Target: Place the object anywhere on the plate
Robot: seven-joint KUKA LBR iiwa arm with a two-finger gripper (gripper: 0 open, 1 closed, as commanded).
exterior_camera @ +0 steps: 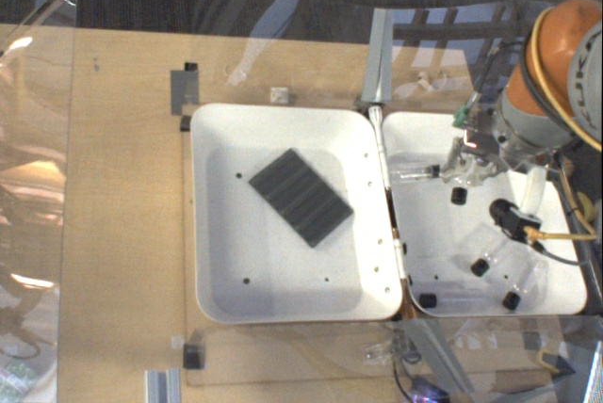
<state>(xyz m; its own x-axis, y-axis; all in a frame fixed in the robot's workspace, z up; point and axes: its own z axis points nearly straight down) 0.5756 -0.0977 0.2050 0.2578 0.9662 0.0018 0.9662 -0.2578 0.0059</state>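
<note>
A dark grey ribbed plate (301,197) lies flat and turned at an angle in the middle of the left bin (217,288). My gripper (465,168) hangs over the upper middle of the right bin (415,250), well to the right of the plate. A thin clear piece (415,172) pokes out to the gripper's left, and a small black piece (458,195) sits just below it. Whether either one is held is not visible. Two clear objects with black ends (480,266) (511,300) lie in the lower right part of that bin.
Another small black piece (426,300) rests at the right bin's front left corner. The raised rims of both bins meet between plate and gripper (384,203). A grey post (377,53) stands behind the bins. Clear panels rise on the left.
</note>
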